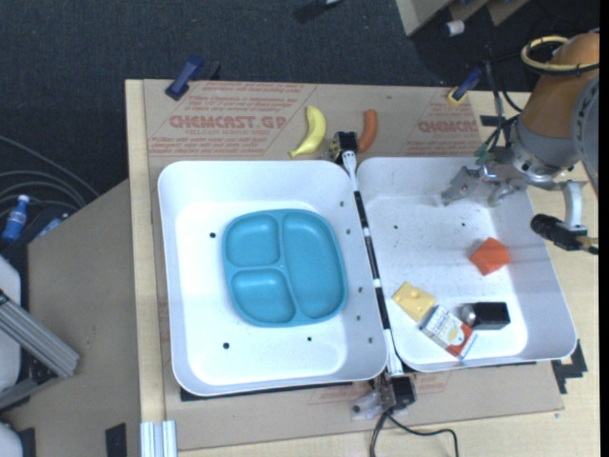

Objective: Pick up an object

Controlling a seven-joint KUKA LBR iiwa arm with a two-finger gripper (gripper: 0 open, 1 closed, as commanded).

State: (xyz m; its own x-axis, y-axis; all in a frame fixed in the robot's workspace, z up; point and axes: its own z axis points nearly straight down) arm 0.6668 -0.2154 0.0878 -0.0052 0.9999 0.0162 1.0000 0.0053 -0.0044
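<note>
Gripper [473, 185] sits low over the far end of the right bin [542, 336], arm entering from the right. Fingers look spread, apparently with nothing between them, though they are small and hard to read. In the right bin: orange block [490, 255] toward the right, yellow block [413, 300], small packet [445, 329] and black block [490, 314] near the front. Left bin [186, 350] holds a blue divided plate [284, 266]. Banana [310, 131] lies beyond the bins.

A robotics lab: two white bins [190, 350] on a clamped board, loose cables [38, 160], dark carpet.
</note>
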